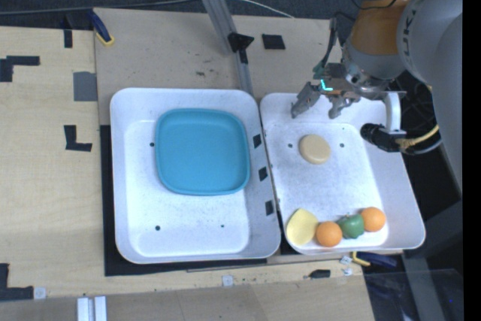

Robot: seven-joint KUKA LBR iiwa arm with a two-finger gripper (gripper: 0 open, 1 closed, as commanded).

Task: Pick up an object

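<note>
Even overhead light, soft shadows, slightly soft focus, mild grain

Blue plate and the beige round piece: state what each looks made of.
Blue plate: probably plastic, matte to satin; even turquoise colour, soft rounded rim, no glare. Beige round piece: possibly plastic or foam toy food; dull, smooth, uniform tan surface. Too small to be sure.

Grey arm [440,26]; orange band [383,19]

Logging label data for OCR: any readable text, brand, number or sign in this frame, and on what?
None readable.
The blue plate, both white bins and the food items carry no print.
The black patches on the bench are plain tape.
The gripper shows a teal light, no lettering.
</note>
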